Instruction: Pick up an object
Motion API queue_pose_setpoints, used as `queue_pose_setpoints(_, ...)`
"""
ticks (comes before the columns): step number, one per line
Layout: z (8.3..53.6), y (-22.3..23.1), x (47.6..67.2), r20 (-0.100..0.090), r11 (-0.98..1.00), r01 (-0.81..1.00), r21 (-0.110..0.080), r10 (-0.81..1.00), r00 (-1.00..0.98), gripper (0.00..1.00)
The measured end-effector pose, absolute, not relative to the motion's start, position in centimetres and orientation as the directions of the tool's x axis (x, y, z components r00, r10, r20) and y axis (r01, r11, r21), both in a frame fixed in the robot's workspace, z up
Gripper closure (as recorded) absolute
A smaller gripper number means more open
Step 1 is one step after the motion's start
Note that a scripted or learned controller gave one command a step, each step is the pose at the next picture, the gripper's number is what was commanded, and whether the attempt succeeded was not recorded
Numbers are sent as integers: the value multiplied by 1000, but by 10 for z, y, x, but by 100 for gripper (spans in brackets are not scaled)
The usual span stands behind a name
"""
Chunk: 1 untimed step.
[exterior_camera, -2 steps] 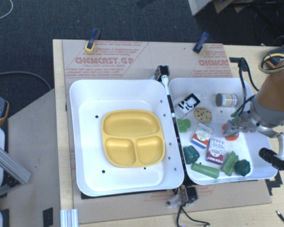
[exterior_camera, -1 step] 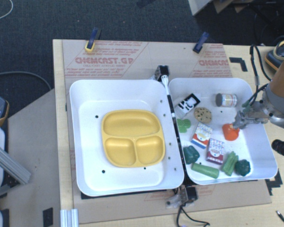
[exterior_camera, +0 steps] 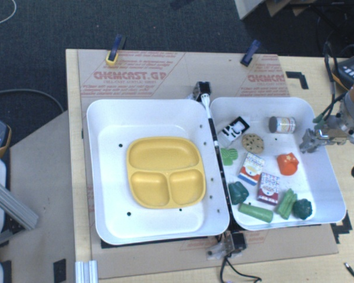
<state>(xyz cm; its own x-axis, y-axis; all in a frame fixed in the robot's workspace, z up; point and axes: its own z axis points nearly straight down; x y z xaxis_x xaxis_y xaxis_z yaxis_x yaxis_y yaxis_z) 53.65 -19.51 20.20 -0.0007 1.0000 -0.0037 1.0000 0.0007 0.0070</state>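
Robotics laboratory. Two white bins (exterior_camera: pixel 100 158) sit on a clamped board (exterior_camera: pixel 165 69). Loose cables (exterior_camera: pixel 0 7) cross dark carpet (exterior_camera: pixel 47 28).

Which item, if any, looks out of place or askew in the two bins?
Nothing stands out. The yellow tray lies flat in the left bin; the small items in the right bin are loosely scattered, none spilled over the rim.

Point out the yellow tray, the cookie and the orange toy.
yellow tray (exterior_camera: pixel 165 156): camera view, on its large upper compartment.
cookie (exterior_camera: pixel 253 142): camera view, on the middle of its speckled top.
orange toy (exterior_camera: pixel 288 163): camera view, on the middle of its body.
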Motion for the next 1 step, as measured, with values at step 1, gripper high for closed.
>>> queue_pose_setpoints(1,226,-195,538,-3,1,1000,6,1000,-1,100)
